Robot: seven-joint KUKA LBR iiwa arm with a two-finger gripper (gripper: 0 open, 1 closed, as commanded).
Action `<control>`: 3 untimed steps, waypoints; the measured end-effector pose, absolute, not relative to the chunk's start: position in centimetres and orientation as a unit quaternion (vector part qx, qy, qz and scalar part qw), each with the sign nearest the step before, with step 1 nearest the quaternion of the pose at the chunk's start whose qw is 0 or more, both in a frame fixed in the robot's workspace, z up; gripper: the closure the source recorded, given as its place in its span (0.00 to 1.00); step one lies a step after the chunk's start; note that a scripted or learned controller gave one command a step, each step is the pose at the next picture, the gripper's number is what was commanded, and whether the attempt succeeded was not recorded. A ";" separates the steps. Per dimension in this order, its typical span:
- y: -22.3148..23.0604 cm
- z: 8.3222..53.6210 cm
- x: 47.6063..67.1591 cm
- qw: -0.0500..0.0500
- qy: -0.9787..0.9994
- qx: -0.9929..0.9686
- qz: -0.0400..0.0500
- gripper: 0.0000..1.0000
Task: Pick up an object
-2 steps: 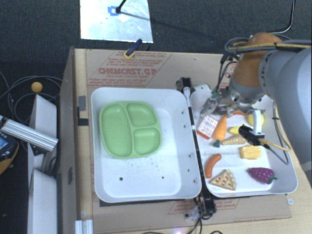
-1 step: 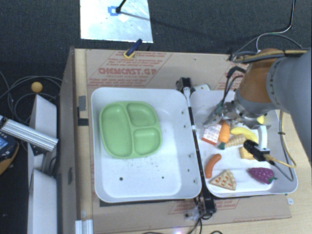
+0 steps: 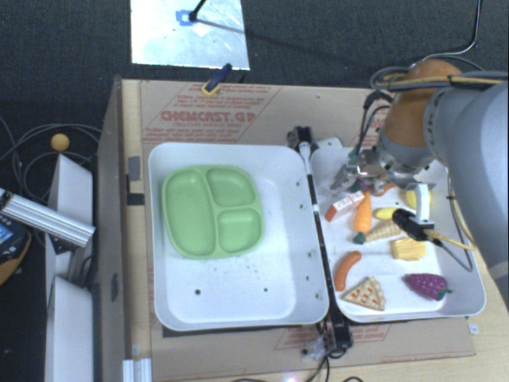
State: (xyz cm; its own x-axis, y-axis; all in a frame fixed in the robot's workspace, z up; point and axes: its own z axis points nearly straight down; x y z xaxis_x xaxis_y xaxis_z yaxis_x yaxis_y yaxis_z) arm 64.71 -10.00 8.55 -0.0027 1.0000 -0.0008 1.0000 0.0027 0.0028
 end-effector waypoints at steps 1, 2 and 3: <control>-10.1 8.4 58.5 0.000 0.708 0.707 0.000 0.00; -10.1 9.5 58.6 0.001 0.708 0.706 0.001 1.00; -5.1 18.6 58.8 0.001 0.709 0.706 0.002 1.00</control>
